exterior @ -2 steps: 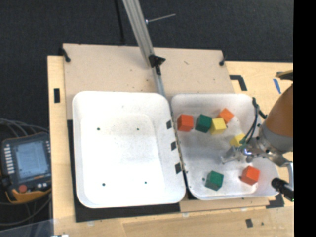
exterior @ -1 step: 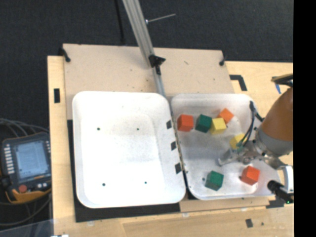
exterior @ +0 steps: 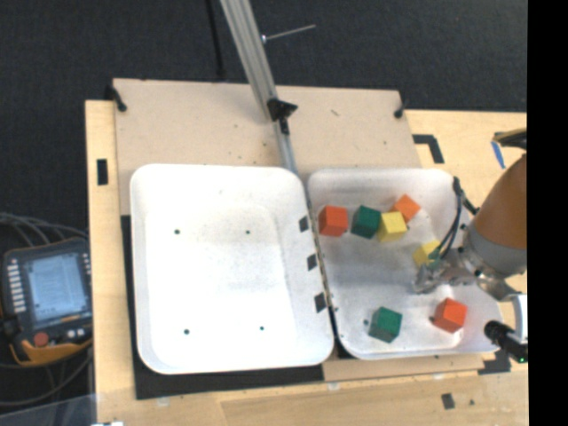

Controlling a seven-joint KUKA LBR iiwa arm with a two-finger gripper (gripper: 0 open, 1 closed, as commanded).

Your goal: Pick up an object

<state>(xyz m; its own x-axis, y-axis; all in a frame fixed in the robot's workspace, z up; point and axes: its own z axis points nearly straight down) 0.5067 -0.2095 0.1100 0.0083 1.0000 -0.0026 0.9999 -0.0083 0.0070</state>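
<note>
In the right bin [exterior: 355, 349], closest to the camera, a green cube [exterior: 385, 323] and an orange-red cube [exterior: 450, 314] lie near the front wall, well apart from each other. Just behind them the gripper [exterior: 433, 278] hangs low over the bin floor, beside a yellow cube [exterior: 426, 253]; whether its jaws are wide or narrow I cannot tell. Farther back, a red-orange cube [exterior: 334, 221], a second green cube [exterior: 366, 222], a second yellow cube [exterior: 393, 225] and an orange cube [exterior: 406, 208] form a row. No writing on the cubes can be read.

One fixed camera looks down aslant from above on both bins [exterior: 222, 180].
</note>
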